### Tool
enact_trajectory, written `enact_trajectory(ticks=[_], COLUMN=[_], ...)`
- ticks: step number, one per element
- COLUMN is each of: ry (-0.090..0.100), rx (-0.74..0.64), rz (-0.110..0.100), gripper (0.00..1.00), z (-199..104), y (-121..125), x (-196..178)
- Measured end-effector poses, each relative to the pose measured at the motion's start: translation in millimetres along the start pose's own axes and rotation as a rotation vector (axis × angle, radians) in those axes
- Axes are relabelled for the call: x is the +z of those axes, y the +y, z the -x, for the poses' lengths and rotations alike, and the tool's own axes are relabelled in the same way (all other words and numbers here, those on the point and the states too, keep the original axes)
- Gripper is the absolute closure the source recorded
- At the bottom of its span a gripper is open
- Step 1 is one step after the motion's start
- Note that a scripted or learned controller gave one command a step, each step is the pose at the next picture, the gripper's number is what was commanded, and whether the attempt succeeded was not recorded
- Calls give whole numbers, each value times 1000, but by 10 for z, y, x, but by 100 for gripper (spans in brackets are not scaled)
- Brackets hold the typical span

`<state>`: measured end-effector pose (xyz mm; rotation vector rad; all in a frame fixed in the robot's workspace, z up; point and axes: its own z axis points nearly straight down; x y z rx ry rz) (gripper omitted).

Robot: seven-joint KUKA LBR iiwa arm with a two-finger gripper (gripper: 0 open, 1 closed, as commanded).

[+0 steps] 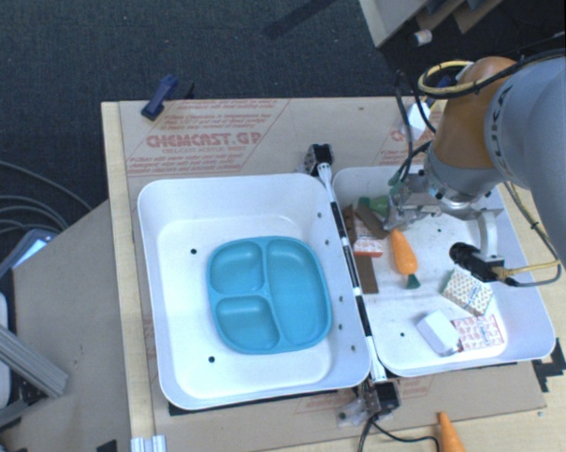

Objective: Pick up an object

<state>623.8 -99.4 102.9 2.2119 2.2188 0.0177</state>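
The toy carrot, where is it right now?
The toy carrot lies in the right bin, near its left wall, just below the hand and beside a brown block.

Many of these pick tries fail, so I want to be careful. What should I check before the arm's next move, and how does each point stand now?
1. Arm over the right bin, where the loose things lie: ok.
2. Pincer placed above a target: ok, it hangs near the bin's far left part, close to the toy carrot.
3. Pincer holding anything: cannot tell, the wrist hides it.
4. Carrot free to take: ok, it lies apart from the patterned box and the grey block.
5. Cable out of the way: not ok, it trails over the right bin.
6. Left bin untouched: ok, the blue divided plate lies flat in it.
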Motion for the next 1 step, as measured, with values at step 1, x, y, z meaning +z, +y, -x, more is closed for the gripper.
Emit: enact_trajectory(ticks=[1], ry=[0], rx=[2], rz=[-16], gripper=[100], z=[-586], y=[-699], x=[-829])
